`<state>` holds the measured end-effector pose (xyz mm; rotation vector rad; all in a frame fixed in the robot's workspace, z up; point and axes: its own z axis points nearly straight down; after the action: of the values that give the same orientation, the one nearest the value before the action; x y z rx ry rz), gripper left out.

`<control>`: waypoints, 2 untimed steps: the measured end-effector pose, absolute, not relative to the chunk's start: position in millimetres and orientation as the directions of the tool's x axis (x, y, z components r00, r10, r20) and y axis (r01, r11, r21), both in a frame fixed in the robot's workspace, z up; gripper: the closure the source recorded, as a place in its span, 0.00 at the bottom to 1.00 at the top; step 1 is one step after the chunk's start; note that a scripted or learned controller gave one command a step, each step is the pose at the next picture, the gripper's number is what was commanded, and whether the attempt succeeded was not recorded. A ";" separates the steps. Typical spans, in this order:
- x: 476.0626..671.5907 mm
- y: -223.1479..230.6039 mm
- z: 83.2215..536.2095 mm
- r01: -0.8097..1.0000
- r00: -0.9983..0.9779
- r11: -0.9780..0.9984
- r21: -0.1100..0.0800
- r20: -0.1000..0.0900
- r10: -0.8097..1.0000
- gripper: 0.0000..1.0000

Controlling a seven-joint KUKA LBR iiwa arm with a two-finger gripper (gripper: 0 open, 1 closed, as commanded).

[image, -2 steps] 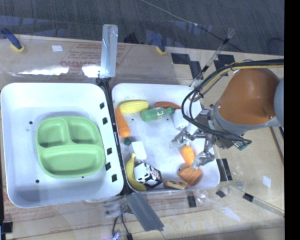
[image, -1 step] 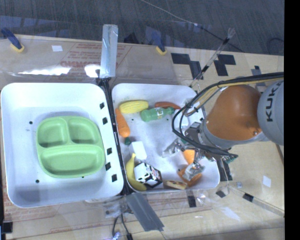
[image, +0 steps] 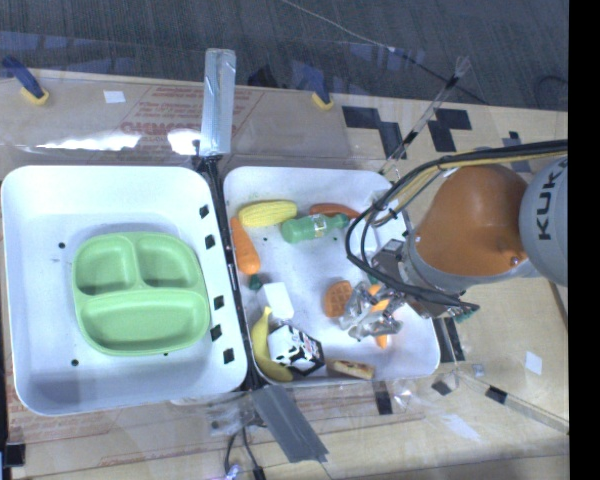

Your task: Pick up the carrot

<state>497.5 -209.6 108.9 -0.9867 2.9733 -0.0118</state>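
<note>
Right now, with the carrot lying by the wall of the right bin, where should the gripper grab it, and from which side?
Probably around the middle of the carrot, coming straight down from above. It lies flat and long, running near to far along the bin's left wall, so the fingers would best close across its narrow width. The wall side looks tight. The gripper sits to the right of it, over other toys.

Gripper [image: 372,313] too blurred to read; banana [image: 260,353] partly hidden under black-and-white toy [image: 298,350]; arm [image: 500,223] cut off right of gripper.
</note>
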 end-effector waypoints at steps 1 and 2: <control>495.2 -184.4 142.9 -0.376 -0.927 0.927 -0.002 -0.004 -0.376 1.00; 510.7 -145.7 211.5 -0.446 -0.895 0.895 -0.004 -0.006 -0.446 1.00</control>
<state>510.7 -145.7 211.5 -0.7180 3.0516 -0.0045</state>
